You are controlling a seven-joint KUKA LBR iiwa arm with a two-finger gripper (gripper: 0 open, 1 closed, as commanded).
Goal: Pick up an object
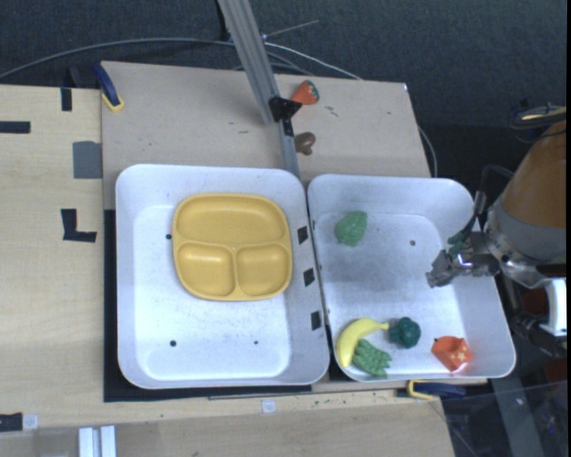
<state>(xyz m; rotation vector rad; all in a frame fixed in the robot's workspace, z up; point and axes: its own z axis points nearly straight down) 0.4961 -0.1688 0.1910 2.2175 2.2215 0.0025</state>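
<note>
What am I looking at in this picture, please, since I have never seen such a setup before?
One camera above the bench looks down at a slant. The grey and orange machine at the right is a robot arm; its gripper hangs over the right bin, with nothing visibly in it. That bin holds toy food: a light green piece near the back, and along the front a banana, a green bunch, a dark green piece and a red piece. The left bin holds a yellow divided plate.

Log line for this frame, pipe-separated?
end effector: right bin, right side, nothing held | banana, red toy: front edge | yellow tray: left bin
</note>
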